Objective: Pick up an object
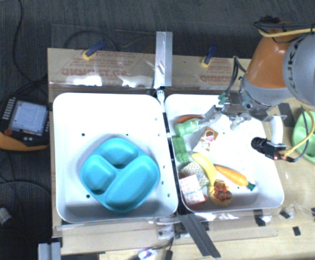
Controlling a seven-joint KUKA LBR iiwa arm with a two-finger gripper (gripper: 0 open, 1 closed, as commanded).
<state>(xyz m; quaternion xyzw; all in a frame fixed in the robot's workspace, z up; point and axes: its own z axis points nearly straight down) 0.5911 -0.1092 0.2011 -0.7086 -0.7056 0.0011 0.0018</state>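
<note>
Gripper [218, 114] near right bin's [266, 169] back edge, grip state unclear; toys crowd its left side.

One fixed overhead camera looks down at a slant on both bins [114, 104] from moderate height

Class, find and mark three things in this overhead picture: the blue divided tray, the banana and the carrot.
blue divided tray [119, 173], camera view, on the ridge between its compartments.
banana [204, 166], camera view, middle of its curved body.
carrot [231, 174], camera view, middle of its orange body.
</note>
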